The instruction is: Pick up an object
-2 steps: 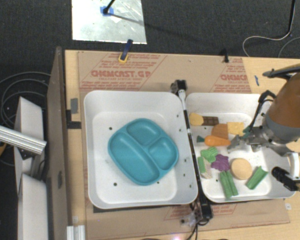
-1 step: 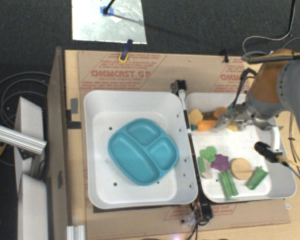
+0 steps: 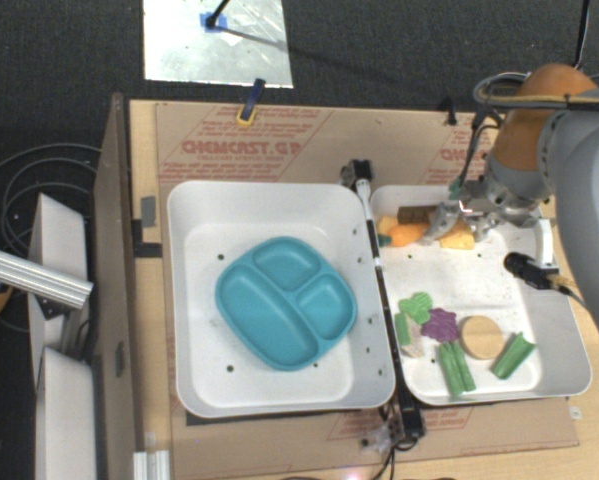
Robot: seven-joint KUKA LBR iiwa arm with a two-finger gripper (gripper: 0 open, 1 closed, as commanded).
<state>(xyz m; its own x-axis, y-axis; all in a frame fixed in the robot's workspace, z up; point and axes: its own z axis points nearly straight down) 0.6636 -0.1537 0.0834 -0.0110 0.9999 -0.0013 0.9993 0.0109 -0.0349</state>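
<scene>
Over right bin [image 3: 569,363] far end, end effector [image 3: 461,220] beside orange piece [image 3: 407,235].

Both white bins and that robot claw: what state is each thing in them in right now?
Blue tray: flat in the left bin, nothing on it.
Orange piece: lying in the right bin, beside the gripper.
Yellow piece: lying just under the gripper.
Purple piece: lying loose.
Tan disc: lying flat.
Green sticks: lying loose.
Gripper: low over the bin; grip unclear.

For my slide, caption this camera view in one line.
Gripper low over toy food at the right bin's far end; blue tray in the left bin.
</scene>
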